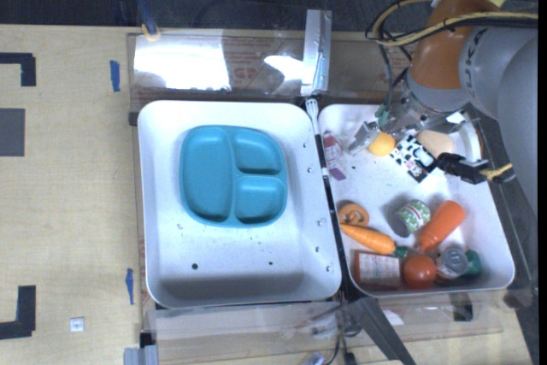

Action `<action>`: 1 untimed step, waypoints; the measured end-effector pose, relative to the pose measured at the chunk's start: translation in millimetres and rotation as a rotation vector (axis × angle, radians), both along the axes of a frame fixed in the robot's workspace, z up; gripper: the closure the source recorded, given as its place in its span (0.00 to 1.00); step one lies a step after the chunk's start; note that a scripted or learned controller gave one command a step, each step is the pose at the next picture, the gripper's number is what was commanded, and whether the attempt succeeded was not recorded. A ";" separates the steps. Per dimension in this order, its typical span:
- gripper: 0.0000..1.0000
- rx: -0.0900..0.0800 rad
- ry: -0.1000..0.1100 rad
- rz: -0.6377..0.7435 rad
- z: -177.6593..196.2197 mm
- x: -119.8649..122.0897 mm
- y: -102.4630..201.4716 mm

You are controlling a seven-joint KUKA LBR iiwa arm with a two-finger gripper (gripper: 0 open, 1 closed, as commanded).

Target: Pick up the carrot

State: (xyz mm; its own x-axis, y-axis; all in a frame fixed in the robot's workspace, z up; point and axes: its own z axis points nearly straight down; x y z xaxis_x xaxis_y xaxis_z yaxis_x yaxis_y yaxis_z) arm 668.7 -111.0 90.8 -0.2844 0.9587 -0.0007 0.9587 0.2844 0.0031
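The carrot [369, 237] is a slim orange piece with a green tip. It lies flat in the right bin [500, 226], near that bin's left wall and towards the front. My gripper [382, 126] hangs at the bin's back left, well behind the carrot and apart from it. It sits just above a small yellow object [382, 144]. The grey arm with its orange band [444, 47] comes in from the upper right.
A fatter orange vegetable [442, 223], a green-and-white can [412, 215], a red tomato [419, 270], a red-labelled pack [376, 268] and an orange ring [351, 212] crowd the carrot. A black-and-white item [413, 156] lies near the gripper. The left bin [162, 269] holds a blue divided plate [232, 175].
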 end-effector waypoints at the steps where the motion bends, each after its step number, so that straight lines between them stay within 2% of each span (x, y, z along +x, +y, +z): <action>1: 0.00 0.000 0.013 0.177 -3.1 -3.5 -9.3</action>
